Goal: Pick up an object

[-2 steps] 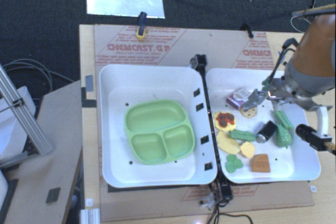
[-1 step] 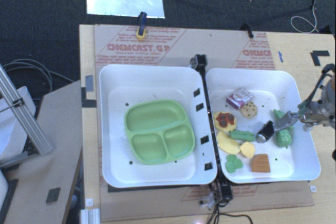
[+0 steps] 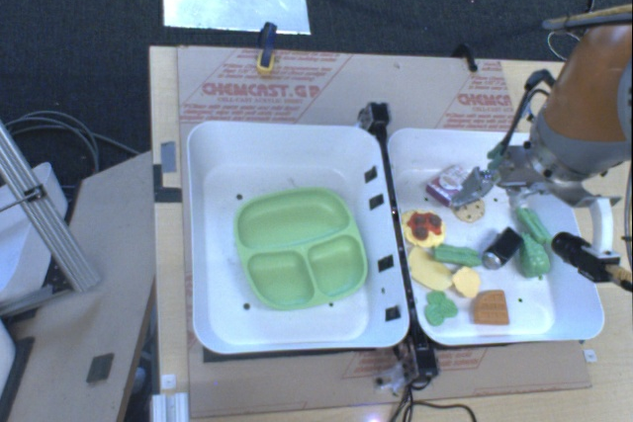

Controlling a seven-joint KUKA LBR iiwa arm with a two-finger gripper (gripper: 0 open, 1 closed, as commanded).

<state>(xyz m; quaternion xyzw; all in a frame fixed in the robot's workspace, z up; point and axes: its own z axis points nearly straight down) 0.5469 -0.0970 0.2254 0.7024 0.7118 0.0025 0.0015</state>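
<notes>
The jaws (image 3: 475, 188), spread I cannot tell, sit over the cracker (image 3: 469, 210) at the right bin's (image 3: 584, 311) ten o'clock. Crowding by the purple wrapper (image 3: 447, 183) could spoil the grab.

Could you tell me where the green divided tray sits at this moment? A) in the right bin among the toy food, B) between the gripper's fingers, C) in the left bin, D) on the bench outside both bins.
C: the green divided tray lies flat on the floor of the left bin, while the toy food is in the right bin.
</notes>
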